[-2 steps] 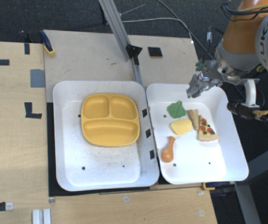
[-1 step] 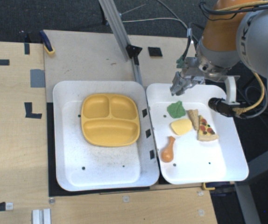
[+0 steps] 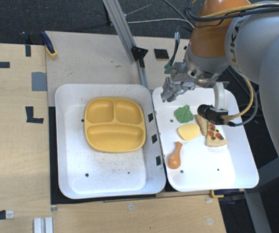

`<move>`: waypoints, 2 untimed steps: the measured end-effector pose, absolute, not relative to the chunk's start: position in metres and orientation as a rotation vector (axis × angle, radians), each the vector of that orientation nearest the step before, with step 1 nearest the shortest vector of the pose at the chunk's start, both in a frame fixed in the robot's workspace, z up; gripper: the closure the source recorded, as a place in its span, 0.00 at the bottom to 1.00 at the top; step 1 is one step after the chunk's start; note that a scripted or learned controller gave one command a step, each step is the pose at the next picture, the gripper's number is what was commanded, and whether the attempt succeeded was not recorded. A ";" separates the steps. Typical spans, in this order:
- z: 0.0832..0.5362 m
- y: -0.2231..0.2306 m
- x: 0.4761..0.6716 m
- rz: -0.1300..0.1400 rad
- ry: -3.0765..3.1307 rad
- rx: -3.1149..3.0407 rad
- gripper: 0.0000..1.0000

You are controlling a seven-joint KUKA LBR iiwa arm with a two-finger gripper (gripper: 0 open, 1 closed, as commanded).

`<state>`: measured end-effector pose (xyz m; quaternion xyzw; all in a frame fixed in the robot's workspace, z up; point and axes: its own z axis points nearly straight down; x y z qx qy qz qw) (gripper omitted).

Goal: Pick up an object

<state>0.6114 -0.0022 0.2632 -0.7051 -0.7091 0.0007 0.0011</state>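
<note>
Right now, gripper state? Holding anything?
Gripper: over the right bin's top-left corner, above the green leaf piece. Nothing visible between its fingers; open or closed cannot be told.

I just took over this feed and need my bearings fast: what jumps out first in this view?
The big grey arm with its orange band reaches in from the right, its gripper hanging over the right bin's upper left corner. A yellow divided plate sits alone in the left bin. The right bin holds small toy foods clustered together: a green leaf, cheese, a pizza slice and a drumstick.
</note>
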 end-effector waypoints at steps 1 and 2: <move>0.260 0.043 0.623 0.000 -2.227 -2.214 1.00; 0.257 0.098 0.634 0.000 -2.228 -2.213 1.00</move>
